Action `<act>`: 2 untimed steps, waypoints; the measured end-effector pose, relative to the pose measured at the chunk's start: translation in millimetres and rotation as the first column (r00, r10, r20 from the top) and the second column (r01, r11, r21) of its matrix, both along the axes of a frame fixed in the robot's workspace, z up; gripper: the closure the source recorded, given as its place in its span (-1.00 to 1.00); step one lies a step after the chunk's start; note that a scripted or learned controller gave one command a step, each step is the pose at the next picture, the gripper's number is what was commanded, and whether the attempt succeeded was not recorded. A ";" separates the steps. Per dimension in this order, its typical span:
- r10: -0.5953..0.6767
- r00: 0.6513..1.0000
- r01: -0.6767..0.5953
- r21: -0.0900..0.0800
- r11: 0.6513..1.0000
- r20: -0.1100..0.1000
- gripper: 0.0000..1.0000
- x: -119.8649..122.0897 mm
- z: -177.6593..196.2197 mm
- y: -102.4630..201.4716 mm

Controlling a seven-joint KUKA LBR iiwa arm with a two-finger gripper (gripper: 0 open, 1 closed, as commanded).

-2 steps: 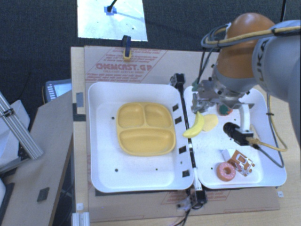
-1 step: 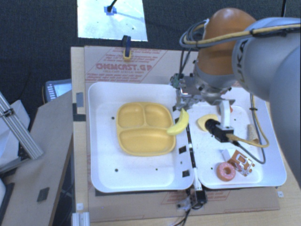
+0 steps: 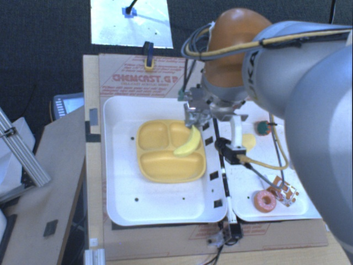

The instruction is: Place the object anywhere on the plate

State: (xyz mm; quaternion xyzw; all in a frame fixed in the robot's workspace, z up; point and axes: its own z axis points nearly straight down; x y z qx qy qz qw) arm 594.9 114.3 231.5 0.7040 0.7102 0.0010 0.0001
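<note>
The plate [image 3: 165,156] is pale yellow, and the banana [image 3: 189,142] lying on its right side is a brighter yellow. Both bins are white: the left bin [image 3: 124,164] carries a few small dark dots, the right bin [image 3: 287,208] holds a pink-orange ring [image 3: 265,201], a green and orange piece [image 3: 262,127] and a pale yellow piece [image 3: 249,142]. The cardboard [image 3: 140,79] at the far side is tan with red lettering. The arm [image 3: 309,81] is grey with an orange band [image 3: 237,35].
</note>
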 end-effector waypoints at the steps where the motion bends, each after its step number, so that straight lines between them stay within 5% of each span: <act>1: -0.001 1.000 0.001 -0.001 1.000 -0.002 1.00 -2.5 -13.8 34.6; 2: -0.002 1.000 0.002 0.000 1.000 -0.001 1.00 -14.9 2.3 36.7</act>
